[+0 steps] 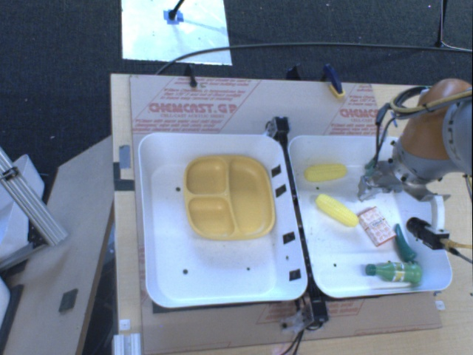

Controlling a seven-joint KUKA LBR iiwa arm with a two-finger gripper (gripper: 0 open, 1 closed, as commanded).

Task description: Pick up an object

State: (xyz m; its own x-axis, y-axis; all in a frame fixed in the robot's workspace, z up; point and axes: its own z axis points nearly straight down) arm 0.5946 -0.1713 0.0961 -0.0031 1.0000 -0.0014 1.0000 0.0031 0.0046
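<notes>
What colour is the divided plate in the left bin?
The three-compartment plastic plate is yellow, seen in the camera view.

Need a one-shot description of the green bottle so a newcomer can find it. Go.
Start at the right-hand white bin, the one the arm reaches over. Go to its near edge, toward the right corner: the green bottle lies there on its side. Unlike the two yellow pieces farther up and the flat red-and-white packet beside them, it is green with a yellowish band.

Both white bins [222, 287] look like smooth glossy plastic, same as the yellow tray [228, 197], sitting on matt paper-covered board [214, 106].
</notes>
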